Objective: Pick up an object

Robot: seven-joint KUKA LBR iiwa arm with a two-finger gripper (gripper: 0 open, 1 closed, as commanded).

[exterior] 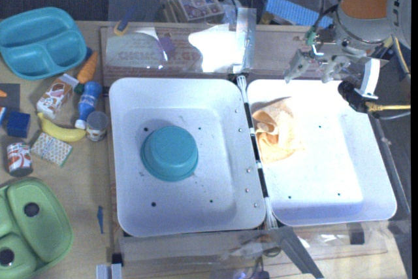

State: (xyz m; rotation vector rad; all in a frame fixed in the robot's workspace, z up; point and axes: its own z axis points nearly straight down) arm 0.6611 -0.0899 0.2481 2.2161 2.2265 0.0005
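A teal bowl point(170, 153) lies upside down in the left bin point(130, 101). A crumpled orange-tan cloth point(275, 131) sits at the left side of the right bin point(366, 193), close to the divider. My gripper point(316, 70) hangs above the far rim of the right bin, up and to the right of the cloth. Its fingers point(294, 68) are spread apart with nothing between them.
Left of the bins the bench holds a blue divided tray point(42, 41), a banana point(60, 129), a small carton point(55, 95), a bottle point(87, 101), a can point(96, 125) and a green tray point(29, 229). Clutter and clear plastic lie behind the bins.
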